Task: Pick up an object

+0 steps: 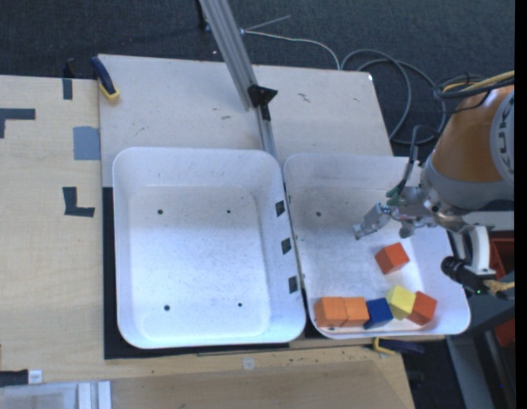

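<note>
One grey arm with an orange band (476,143) reaches from the right over the right white bin (331,177), its two-finger gripper (371,224) empty, fingers spread, beside a small orange cube (392,257).

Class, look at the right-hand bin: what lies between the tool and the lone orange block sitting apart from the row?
Nothing: the camera view shows bare white bin floor between the tool and the lone orange block.
</note>
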Motion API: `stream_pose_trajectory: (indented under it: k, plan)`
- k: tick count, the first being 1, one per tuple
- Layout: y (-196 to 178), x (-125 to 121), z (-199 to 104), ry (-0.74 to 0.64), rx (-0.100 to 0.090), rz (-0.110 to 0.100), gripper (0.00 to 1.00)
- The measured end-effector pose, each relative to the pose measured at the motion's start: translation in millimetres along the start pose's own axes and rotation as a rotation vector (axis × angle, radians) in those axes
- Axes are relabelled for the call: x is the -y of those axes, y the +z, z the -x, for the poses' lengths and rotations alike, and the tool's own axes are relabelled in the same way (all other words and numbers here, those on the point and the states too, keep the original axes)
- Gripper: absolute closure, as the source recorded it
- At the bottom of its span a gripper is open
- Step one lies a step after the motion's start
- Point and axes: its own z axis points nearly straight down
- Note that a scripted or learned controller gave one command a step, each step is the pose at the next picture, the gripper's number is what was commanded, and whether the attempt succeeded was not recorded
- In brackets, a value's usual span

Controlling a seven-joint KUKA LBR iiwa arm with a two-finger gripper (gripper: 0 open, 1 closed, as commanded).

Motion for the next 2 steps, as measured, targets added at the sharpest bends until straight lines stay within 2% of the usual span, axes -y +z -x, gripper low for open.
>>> stream_pose_trajectory:
  k: [1,2]
  plan:
    - [65,16,41,-0.006,0.002,0.020,0.00]
    - [68,24,13,-0.007,0.014,0.042,0.00]
